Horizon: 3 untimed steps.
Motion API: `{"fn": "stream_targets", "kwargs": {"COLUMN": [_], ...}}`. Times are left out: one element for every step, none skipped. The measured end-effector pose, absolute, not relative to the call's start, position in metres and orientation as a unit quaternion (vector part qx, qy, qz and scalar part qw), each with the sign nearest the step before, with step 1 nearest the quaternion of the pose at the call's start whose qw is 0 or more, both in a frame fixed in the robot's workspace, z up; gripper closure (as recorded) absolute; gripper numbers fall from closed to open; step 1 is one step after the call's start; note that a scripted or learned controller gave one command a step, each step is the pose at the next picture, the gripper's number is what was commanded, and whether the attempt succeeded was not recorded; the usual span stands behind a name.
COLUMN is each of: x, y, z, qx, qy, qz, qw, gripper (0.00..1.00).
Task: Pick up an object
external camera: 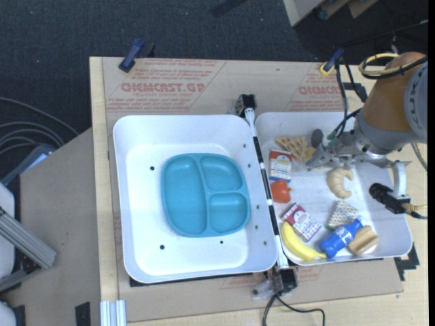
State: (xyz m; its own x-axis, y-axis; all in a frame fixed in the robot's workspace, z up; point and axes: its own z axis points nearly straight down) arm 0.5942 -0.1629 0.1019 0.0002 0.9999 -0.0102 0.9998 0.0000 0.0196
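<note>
My gripper (318, 152) hangs low over the back of the right bin (397, 246), just right of a tan waffle cracker (293, 146) and above-left of a pale croissant (340, 180). Nothing shows held in it. Other objects in this bin are a red and white carton (280, 164), a small orange-red piece (281, 191), a red candy packet (301, 221), a banana (298, 244), a blue can (339, 238), a sandwich wedge (342, 213) and a bread roll (364, 239).
The left bin (136, 141) holds a blue divided plate (204, 194). The arm's orange band (389, 97) and grey wrist stand over the right bin's back right corner. A black part (385, 197) sticks out by that bin's right wall.
</note>
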Motion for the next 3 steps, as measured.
{"fn": "stream_targets", "kwargs": {"x": [0.645,0.646,0.646], "y": [-0.181,-0.181,-0.18], "z": [0.085,0.097,0.096], "qx": [0.707,0.707,0.707], "qy": [0.707,0.707,0.708], "qz": [-0.0019,-0.0013,-0.0018], "qw": [-0.004,-0.002,-0.003], "gripper": [0.0,1.0,0.0]}}
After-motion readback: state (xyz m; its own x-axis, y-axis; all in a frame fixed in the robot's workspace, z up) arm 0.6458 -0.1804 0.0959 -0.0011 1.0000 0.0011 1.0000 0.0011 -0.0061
